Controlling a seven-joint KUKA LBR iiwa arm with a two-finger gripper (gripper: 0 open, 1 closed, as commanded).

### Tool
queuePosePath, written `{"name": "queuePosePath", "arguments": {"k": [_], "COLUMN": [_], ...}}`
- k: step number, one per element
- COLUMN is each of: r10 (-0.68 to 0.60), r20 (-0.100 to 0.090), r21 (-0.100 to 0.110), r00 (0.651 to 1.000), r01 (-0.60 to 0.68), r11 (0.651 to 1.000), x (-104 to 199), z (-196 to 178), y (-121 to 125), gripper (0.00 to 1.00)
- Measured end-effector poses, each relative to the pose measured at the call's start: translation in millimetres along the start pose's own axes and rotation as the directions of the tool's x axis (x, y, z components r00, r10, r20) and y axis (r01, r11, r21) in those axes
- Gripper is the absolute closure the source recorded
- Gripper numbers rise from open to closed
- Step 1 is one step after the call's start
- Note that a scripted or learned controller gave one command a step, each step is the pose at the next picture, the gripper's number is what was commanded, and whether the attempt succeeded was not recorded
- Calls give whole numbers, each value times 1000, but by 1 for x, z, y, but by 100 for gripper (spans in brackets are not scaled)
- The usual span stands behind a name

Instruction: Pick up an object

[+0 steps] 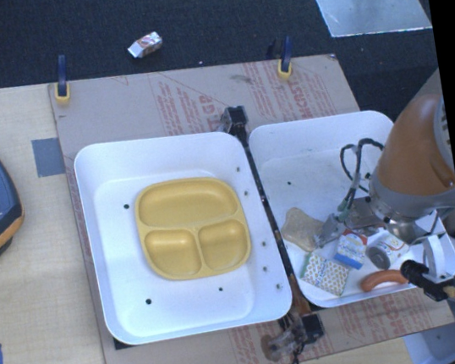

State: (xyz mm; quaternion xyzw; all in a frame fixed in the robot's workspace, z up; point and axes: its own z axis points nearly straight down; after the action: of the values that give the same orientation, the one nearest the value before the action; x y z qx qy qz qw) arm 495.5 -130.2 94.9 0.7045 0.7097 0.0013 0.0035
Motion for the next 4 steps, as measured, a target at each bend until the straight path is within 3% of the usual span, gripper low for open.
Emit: {"name": "queuePosePath", "arguments": {"k": [1, 2, 3, 4], "r10": [5, 1, -5, -5], "r20": [-2, -4, -2, -2], "r21": [8, 11, 11, 11], "r00": [1000, 1000, 1000, 1000], "r01": [-5, -1, 5, 5], "r11": [1000, 1000, 1000, 1000], "x": [-83, -48, -49, -49], "z": [-24, 4, -7, -6], "y": [56, -18, -18, -18], "gripper": [0, 0, 100, 0]}}
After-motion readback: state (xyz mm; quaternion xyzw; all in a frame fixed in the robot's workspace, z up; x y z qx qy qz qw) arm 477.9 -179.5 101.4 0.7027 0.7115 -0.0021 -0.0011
